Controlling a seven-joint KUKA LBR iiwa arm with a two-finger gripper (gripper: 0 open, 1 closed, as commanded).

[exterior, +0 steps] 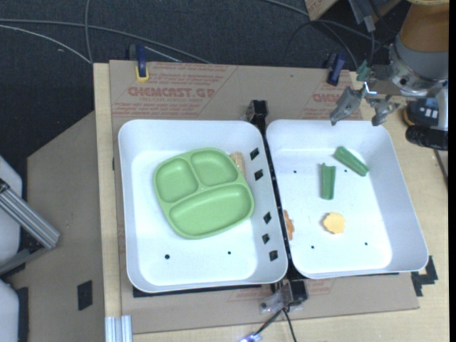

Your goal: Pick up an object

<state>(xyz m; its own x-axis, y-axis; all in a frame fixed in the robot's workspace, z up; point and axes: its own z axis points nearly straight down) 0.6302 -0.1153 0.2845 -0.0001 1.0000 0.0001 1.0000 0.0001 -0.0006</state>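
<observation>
Three loose pieces in right bin (399, 191), all nearer camera than fingers: one yellow chunk (333, 223) nearest, one green stick (327, 182) mid, one green wedge (351, 160) just below-left of fingers. Likely light, stiff plastic, smooth; grip stick across narrow width. One green divided plate (204, 192) in left bin (135, 191), far left of fingers. Gripper (360, 111) spread apart, empty, over bin's far rim.
</observation>
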